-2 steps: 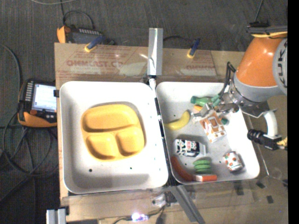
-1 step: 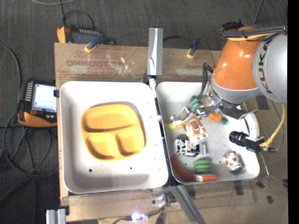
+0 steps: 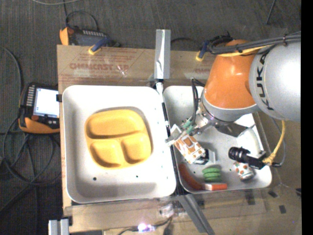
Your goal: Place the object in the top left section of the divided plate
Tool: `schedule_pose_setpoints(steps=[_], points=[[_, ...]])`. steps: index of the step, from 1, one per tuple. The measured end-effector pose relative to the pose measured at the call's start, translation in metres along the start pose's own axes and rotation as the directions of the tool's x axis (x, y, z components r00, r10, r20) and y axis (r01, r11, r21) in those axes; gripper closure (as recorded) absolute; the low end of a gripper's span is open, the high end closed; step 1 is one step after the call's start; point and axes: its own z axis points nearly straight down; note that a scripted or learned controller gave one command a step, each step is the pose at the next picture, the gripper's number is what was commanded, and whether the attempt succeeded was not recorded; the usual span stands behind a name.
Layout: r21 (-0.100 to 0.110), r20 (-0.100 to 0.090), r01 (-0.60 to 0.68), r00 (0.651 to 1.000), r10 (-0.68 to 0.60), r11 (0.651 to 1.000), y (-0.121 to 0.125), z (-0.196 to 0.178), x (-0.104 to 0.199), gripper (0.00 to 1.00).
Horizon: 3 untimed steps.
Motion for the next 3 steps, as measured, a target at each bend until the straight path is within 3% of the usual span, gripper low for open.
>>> schedule_pose_setpoints(steps=[1, 2, 3], points=[[0.001, 0.000, 0.151, 0.989, -0.151, 0.989, 0.039, 0.024, 0.064, 1.00], [0.000, -0.001, 0.151, 0.989, -0.151, 0.989, 0.040, 0.024, 0.064, 0.00], [0.002, -0.003, -0.027, 1.000, 0.027, 1.000, 0.017, 0.048, 0.089, 0.00]])
